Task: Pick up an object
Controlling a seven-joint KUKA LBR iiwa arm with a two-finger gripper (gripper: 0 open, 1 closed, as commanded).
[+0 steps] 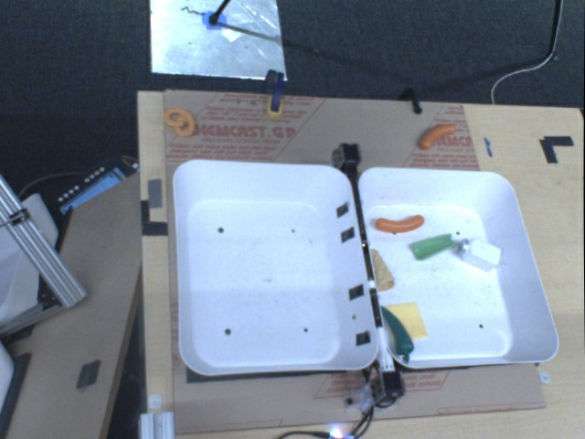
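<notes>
Orange sausage lay just above the green bottle in the right bin; crowding could spoil a grab. I cannot tell the hand's state.

Dark carpet floor, shiny foil sheet, tan side table, white cable

Red printed lettering runs along the far edge of the brown board on the table, beyond the left bin; it is too blurred to read with certainty.
</notes>
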